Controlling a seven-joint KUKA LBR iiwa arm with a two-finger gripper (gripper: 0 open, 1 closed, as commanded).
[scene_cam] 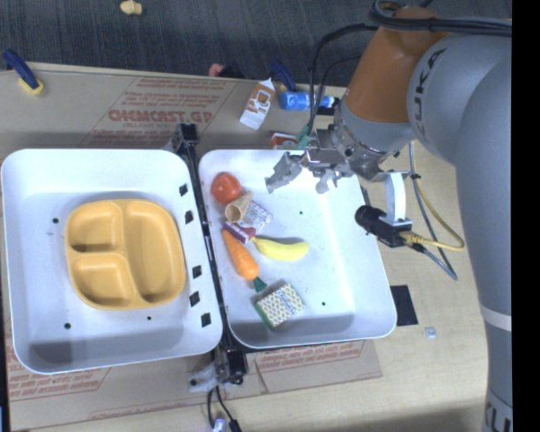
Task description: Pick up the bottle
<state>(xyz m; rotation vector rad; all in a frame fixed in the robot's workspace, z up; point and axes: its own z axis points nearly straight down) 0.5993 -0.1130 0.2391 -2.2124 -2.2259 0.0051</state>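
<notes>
The end effector (303,176) hangs over the far part of the right bin (364,282), just inside its back rim. Its two fingers (280,175) stand spread apart with nothing between them, so it is released and carrying nothing. The grey arm (459,79) comes in from the right, its orange band (387,66) sitting just above the wrist, with black cables looping around it.

The bottle (250,220) lies on its side on the floor of the same bin, toward the bin's left wall. It is a small pale thing with a dark red end pointing at the divider. From where I stand it sits nearer to me and to the left of the end effector, apart from it, with bare white bin floor between the two.

The bottle is crowded. A red tomato (226,187) lies just behind it, a banana (282,249) just beside it on the right, and a carrot (242,257) in front of it, running down toward a green-edged checked block (279,303). Whether the bottle touches the banana I cannot tell.

The left bin (27,268) holds a yellow divided plate (126,252). Both bins rest on a printed cardboard sheet (153,111) on the worktop, where a small carton (257,104) lies beyond the right bin.
</notes>
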